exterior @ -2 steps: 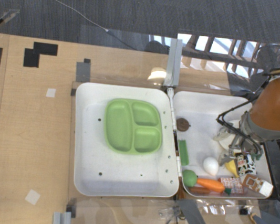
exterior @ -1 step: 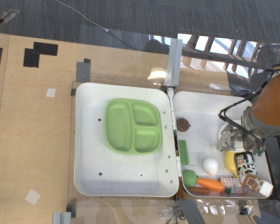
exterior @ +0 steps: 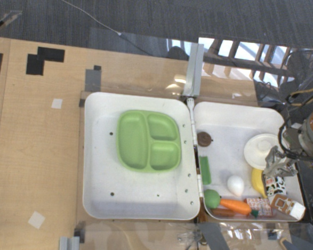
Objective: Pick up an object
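The grey arm [exterior: 311, 127] with its orange band comes in from the right, and its end effector [exterior: 280, 165] hangs low over the right-hand side of the right bin [exterior: 227, 113], just above the yellow banana [exterior: 257, 182] and a black-and-white patterned item [exterior: 275, 186]; whether it is open or closed, or has hold of anything, cannot be told from this angle. In the same bin, a white round plate [exterior: 259, 149] lies beside the end effector, a brown round object [exterior: 203, 139] sits near the left wall, and a green block [exterior: 204, 170], a white egg [exterior: 235, 184], a green ball [exterior: 212, 198], an orange carrot [exterior: 234, 206] and a small printed box [exterior: 260, 205] crowd the near edge. The left bin [exterior: 99, 144] on the wooden worktop [exterior: 31, 156] holds a green divided tray [exterior: 148, 141]
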